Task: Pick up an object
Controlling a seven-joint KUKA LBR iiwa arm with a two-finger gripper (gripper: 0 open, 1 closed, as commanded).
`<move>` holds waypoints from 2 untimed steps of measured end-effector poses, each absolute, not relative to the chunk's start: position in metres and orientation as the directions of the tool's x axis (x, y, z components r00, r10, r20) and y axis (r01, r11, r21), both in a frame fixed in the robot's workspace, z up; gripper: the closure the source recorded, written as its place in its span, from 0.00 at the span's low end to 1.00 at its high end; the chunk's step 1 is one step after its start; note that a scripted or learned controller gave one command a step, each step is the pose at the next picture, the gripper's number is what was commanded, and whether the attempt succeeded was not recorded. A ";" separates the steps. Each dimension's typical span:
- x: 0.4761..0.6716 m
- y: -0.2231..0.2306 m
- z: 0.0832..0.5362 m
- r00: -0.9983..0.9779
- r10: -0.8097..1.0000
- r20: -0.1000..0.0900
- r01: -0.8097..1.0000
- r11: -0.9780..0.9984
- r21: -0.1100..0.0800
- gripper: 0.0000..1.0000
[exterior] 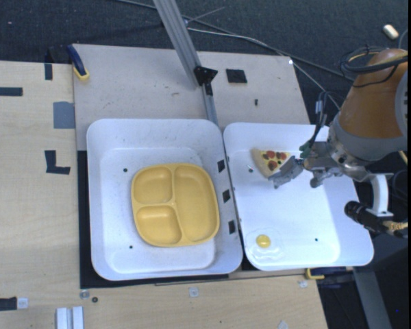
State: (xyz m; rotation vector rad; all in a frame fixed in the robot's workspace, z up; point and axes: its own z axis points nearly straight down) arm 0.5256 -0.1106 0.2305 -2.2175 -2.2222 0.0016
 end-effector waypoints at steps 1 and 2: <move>0.525 -0.103 0.184 -0.001 1.000 0.000 1.000 0.001 -0.006 0.00; 0.517 -0.110 0.134 0.001 1.000 0.001 1.000 -0.001 -0.007 0.00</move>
